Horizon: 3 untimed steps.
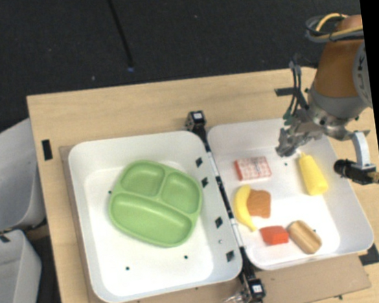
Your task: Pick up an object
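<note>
bench (135, 109) layout: two shallow white bins side by side, left bin (97, 263) and right bin (348, 227), joined along a centre seam fitted with small black clips.

left bin contents — one green divided plate (156, 202), three compartments, lying flat near the bin centre.

right bin contents, positions given on a clock face centred on that bin:
- pink-and-white packet (253, 169) at about 11 o'clock, lying flat.
- yellow cob-shaped piece (312, 173) at about 2 o'clock, long axis running roughly 12 to 6.
- banana (243, 209) at about 9 o'clock, just beside the seam wall.
- orange piece (259, 203) touching the banana on its 3 o'clock side.
- red block (275, 236) at about 7 o'clock, just below the orange piece.
- brown roll (304, 236) at about 5 o'clock, just beside the red block, tilted.

arm (338, 79): grey with an orange band, entering from 3 o'clock and angled down over the far right corner of the right bin.

gripper (288, 145): positioned over the bin floor at about 1 o'clock, near the upper end of the yellow cob-shaped piece and to the 3 o'clock side of the packet — whether it touches either cannot be told. no item is seen between the fingers; whether they stand open or closed cannot be told at this resolution.

all six items rest on the right bin floor.
</note>
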Each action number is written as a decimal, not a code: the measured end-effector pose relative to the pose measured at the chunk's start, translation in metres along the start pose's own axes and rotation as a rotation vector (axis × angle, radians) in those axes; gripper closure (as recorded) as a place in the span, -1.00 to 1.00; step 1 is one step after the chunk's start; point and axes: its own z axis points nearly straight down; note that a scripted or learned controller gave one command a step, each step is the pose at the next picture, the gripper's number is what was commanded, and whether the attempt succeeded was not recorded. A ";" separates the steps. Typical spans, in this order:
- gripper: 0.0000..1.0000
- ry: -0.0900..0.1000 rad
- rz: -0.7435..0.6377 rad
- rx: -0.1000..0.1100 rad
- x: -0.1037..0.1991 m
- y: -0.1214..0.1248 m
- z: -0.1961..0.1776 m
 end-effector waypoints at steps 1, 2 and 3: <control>1.00 0.001 -0.004 0.002 -0.002 0.001 -0.030; 1.00 0.003 -0.008 0.006 0.037 -0.015 -0.039; 1.00 0.004 -0.009 0.006 0.084 -0.034 -0.054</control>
